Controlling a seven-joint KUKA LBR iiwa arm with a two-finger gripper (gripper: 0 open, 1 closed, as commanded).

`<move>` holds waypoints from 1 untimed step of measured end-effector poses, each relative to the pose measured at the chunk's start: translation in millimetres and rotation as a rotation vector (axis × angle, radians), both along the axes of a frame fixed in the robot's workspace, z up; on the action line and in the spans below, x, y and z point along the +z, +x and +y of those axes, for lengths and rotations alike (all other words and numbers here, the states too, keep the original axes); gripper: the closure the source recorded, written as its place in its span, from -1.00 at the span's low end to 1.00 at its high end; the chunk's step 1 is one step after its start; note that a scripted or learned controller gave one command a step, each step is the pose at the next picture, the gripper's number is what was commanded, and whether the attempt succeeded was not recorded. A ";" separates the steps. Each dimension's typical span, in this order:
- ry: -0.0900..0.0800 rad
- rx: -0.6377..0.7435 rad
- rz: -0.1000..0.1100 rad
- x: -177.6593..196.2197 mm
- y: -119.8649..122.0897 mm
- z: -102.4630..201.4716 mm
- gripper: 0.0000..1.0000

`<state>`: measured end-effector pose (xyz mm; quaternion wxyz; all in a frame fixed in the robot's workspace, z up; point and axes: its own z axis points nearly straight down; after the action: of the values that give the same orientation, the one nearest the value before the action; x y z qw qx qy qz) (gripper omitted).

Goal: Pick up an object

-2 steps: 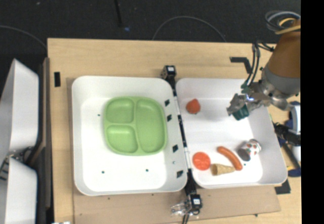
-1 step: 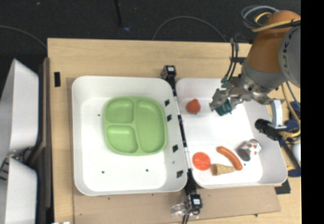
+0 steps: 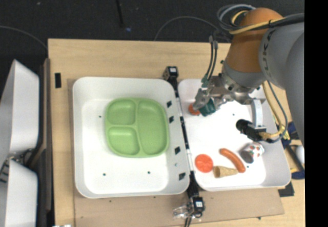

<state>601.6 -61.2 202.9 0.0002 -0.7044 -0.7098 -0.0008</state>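
Overhead, we saw the grey arm (image 3: 285, 52) reach in from the right, its orange band (image 3: 249, 41) above the far side of the right bin (image 3: 218, 131). The claw (image 3: 203, 106) hung low over that bin's far left corner, close to the wall that it shares with the left bin (image 3: 82, 118). We could not tell how far the claw was open, for the wrist covered most of it from our angle.

A small orange-red thing (image 3: 193, 109) showed at the left edge of the claw, touching it or just beside it, on the white floor of the bin. Most of it was hidden, so we could not name it, and we could not tell whether the claw had hold of it.

The other things in the right bin lay well apart from the claw, in a group along the near side. A flat red-orange disc (image 3: 204, 163) sat by the near left corner. Just to its right lay a tan cone-shaped piece (image 3: 225, 171), and a reddish sausage (image 3: 232, 158) lay at a slant behind the cone, close to it. A small grey-and-white piece (image 3: 252, 152) sat to the right of the sausage.

In the left bin a pale green divided plate (image 3: 137, 127) with three compartments lay flat near the middle. Both bins stood side by side on the pale wooden counter (image 3: 118, 57)
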 end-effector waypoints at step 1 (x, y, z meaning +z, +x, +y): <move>0.000 0.000 -0.002 17.8 3.7 53.5 1.00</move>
<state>605.3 -7.7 220.7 -0.0005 -0.7043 -0.7099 -0.0017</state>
